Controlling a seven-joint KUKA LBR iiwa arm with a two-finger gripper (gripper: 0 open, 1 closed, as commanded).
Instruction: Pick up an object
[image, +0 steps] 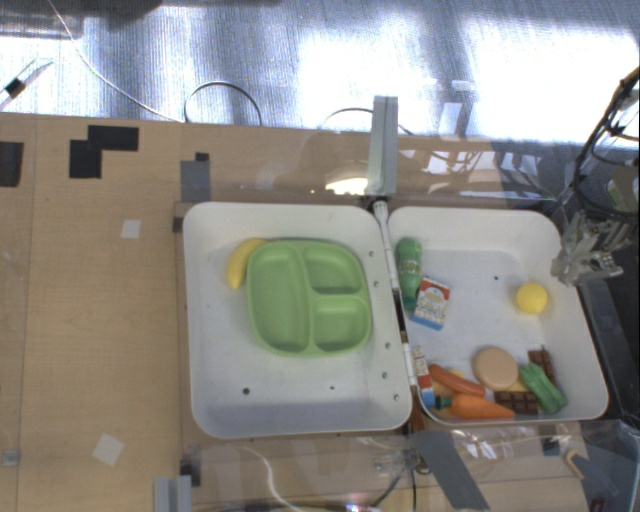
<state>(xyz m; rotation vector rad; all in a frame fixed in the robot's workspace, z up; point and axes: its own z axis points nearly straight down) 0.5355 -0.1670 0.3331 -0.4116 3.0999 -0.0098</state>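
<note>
The right bin (480, 235) holds a yellow ball (532, 298), a green bottle (408, 264), a small white carton (432, 302), a tan round cookie (496, 367), a green pickle-shaped toy (542, 387), a brown chocolate bar (518, 400) and orange carrot-like pieces (470, 395). My gripper (588, 258) hangs at the right bin's far right rim, up and to the right of the yellow ball, with nothing seen in it.
The left bin (215, 380) carries a green divided plate (306, 297) with a banana (238, 262) tucked at its upper left. A grey post (382, 145) stands behind the seam between the bins. Cables lie on the bench behind.
</note>
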